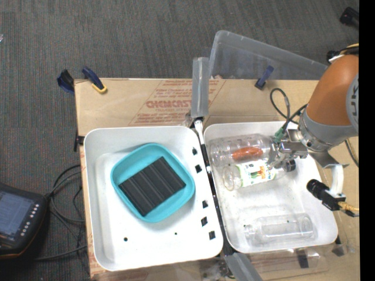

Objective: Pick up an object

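The right bin (266,243) holds three clear containers. A clear bottle with an orange thing inside (243,150) lies at the back. In front of it lies a bottle with a white and green label (251,174). A clear plastic tube (280,228) lies near the bin's front. My gripper (283,156) is low at the right ends of the two bottles, close to the labelled bottle's cap. In the left bin (98,227) sits a teal dish (153,182) with a dark ribbed slab (152,183) on it.
A clear plastic lid (258,57) leans behind the right bin. A grey divider (201,98) stands between the bins at the back. Blue clamps (94,79) hold the cardboard backing. A tablet (17,214) lies on the floor at the left.
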